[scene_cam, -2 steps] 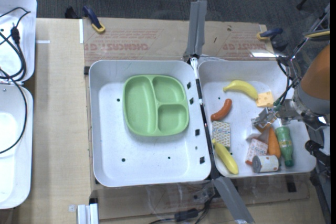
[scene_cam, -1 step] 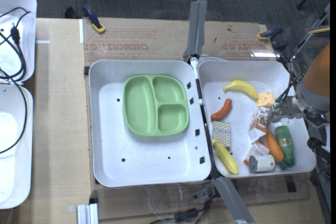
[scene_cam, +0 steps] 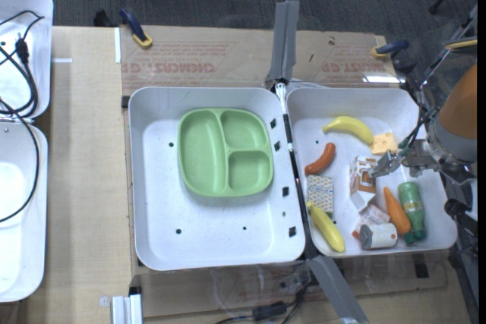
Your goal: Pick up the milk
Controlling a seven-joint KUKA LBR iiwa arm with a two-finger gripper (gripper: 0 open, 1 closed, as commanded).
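We are hovering the gripper (scene_cam: 390,162) at the milk carton (scene_cam: 363,177) in the crowded right bin (scene_cam: 343,96).

Nearest us, a can (scene_cam: 378,236), a small yellow fruit (scene_cam: 328,228), a carrot (scene_cam: 396,210) and a green bottle (scene_cam: 410,209) are crowding the bin's front. Just behind them the milk carton is lying tilted, mid-bin, with the gripper hanging at its right upper corner, probably lining up a grasp. We are not seeing the carton between its tips, and we cannot tell whether the gripper is released or clenched. We are judging room to be tight: the carrot and a sausage (scene_cam: 320,158) are flanking the carton. Farther back, a banana (scene_cam: 349,128) and a cheese slice (scene_cam: 384,143) are leaving only a little bare floor. The left bin (scene_cam: 152,186) is holding a green plate (scene_cam: 226,152).
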